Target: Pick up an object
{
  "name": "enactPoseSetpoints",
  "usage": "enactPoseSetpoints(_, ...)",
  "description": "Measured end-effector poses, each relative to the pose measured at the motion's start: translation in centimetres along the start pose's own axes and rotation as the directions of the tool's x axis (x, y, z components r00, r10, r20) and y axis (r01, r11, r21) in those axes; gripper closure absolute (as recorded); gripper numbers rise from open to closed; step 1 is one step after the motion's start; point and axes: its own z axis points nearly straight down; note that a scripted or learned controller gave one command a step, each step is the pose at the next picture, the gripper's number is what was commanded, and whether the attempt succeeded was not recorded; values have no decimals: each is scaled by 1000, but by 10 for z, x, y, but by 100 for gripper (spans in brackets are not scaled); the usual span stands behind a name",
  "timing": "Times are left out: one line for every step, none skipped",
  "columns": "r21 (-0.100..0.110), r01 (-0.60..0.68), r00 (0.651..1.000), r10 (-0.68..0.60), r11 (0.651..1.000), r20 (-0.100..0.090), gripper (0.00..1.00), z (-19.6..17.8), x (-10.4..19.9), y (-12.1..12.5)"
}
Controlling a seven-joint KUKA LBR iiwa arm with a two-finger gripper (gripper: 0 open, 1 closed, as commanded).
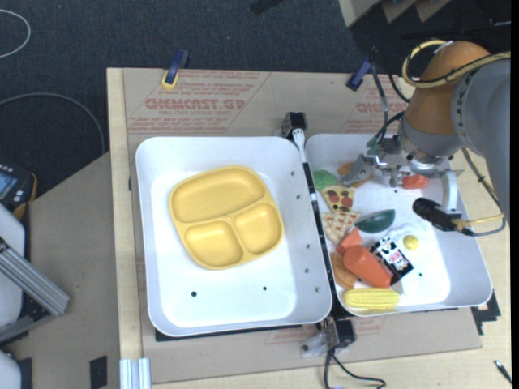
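Grey arm with orange band [442,87] is reaching in from the right, wrist hanging over the far end of the right shallow white bin [470,278]. Two-finger gripper [389,164]: cannot tell its state. Toy food is lying below it: 1 orange carrot-shaped wedge [366,267], 1 yellow corn cob [371,300], 1 pizza slice [338,198]. Left white bin [154,241] is carrying 1 yellow 3-compartment plastic tray [225,215].
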Motion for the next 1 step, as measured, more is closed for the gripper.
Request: enactPoseSetpoints(-6,0,1000,0,1000,1,100,-12,0,1)
